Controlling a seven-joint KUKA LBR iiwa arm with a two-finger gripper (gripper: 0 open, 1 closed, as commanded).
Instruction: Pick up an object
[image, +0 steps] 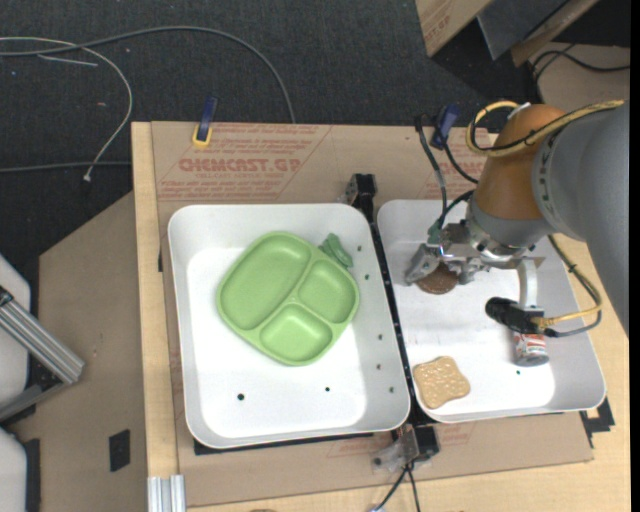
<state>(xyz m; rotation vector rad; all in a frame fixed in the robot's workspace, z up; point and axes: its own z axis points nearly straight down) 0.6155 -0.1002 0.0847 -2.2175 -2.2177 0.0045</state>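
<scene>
My gripper (440, 268) hangs low over the upper left part of the right bin (575, 385), under the orange-banded wrist. It is open, its fingers spread to either side. A small brown round object (437, 284) lies on the bin floor right beneath it, half hidden by the gripper; I see nothing lifted. A tan square cracker (441, 381) lies at the bin's front left. A small can (531, 347) with a red label stands toward the right, beside a black part of the arm's cabling.
The left bin (200, 380) holds a green divided plate (288, 297) with a small dark green object (338, 250) at its upper right edge. A black divider runs between the bins. The arm's body and yellow cables cover the right bin's far side.
</scene>
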